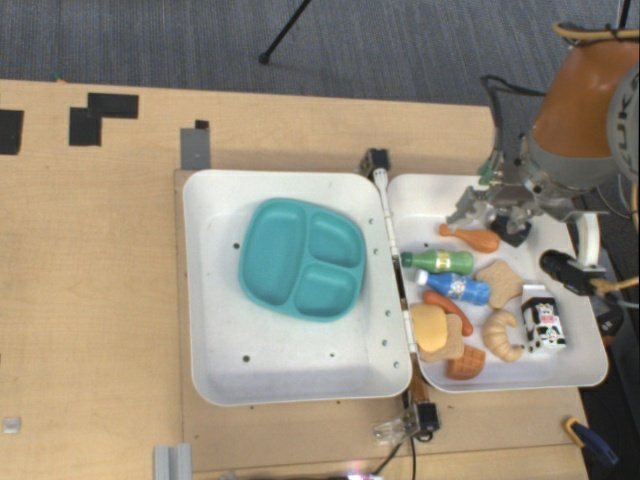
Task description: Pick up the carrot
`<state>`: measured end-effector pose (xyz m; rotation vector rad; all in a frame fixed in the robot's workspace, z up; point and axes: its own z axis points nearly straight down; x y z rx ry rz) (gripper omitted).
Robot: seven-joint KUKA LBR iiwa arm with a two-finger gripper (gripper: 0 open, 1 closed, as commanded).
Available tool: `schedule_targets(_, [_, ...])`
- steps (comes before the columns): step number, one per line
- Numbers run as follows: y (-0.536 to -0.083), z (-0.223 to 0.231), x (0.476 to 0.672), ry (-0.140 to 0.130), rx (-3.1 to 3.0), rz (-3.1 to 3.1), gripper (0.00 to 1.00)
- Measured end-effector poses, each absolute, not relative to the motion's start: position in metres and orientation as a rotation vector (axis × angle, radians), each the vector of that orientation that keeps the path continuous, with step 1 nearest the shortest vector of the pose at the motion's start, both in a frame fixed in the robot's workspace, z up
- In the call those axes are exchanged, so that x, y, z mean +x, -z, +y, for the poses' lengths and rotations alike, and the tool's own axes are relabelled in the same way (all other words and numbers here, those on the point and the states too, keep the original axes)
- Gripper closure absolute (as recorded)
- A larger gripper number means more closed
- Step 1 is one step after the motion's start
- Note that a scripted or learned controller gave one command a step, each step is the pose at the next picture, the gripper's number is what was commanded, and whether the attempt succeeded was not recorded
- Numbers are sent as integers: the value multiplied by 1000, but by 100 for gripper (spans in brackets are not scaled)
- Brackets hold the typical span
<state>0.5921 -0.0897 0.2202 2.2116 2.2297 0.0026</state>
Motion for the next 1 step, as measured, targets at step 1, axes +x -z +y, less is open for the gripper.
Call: schedule_targets(1, [-121, -123, 619, -8, 1903, 2486, 0])
